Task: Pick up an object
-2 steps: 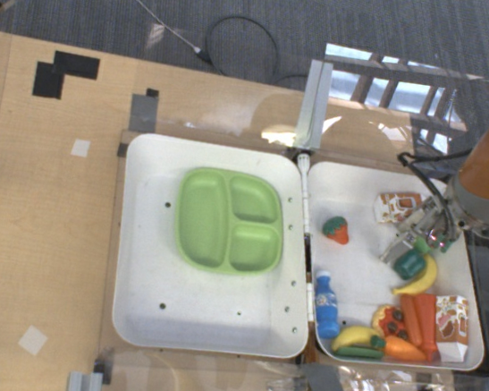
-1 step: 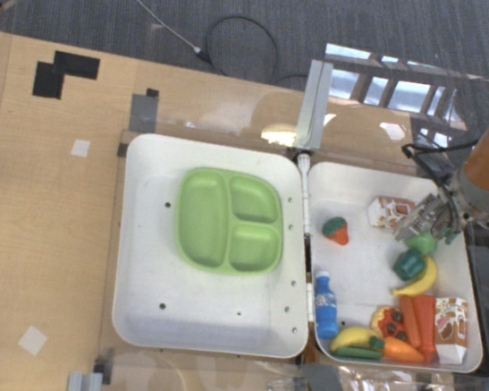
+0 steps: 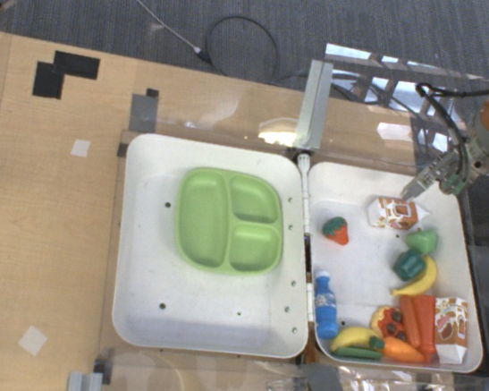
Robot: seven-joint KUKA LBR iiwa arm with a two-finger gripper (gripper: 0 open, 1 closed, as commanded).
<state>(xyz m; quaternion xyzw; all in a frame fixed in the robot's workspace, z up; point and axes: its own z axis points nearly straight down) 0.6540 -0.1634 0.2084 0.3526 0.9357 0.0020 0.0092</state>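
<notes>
Seemingly just above the small white carton, the claw is too blurred to tell its spread.

Right bin, contents:
- small white carton with orange-red print, lying flat near the far wall
- red strawberry with green cap, alone, left of centre
- green pepper, touching a dark green item, possibly another vegetable
- yellow banana, curved
- blue bottle, lying along the left wall
- heap in the near right corner: orange-red carrot-like pieces, second banana, second printed carton.
</notes>
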